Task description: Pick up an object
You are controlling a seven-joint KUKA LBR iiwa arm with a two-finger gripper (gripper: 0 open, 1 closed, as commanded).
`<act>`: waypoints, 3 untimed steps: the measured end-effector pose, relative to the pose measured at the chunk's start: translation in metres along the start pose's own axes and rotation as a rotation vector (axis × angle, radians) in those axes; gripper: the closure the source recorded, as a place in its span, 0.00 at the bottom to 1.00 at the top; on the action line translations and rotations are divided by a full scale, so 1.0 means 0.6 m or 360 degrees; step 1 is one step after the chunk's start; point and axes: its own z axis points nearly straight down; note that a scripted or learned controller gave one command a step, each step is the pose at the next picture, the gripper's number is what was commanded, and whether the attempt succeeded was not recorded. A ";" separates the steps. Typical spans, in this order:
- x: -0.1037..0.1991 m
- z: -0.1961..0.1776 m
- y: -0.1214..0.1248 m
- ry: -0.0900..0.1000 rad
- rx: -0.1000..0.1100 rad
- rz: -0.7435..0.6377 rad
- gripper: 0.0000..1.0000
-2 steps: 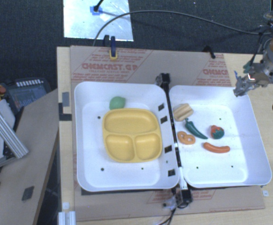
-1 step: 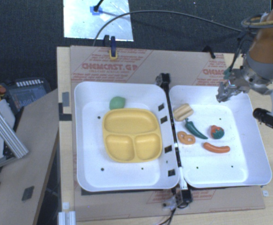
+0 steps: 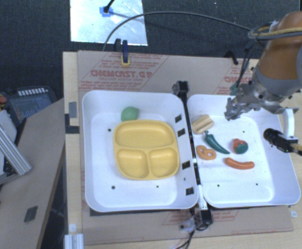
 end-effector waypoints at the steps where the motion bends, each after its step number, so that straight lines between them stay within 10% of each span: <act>1: 0.096 0.006 -0.037 0.0000 0.0002 0.0000 1.00; 3: 0.276 0.014 -0.094 0.0000 0.0002 -0.0001 1.00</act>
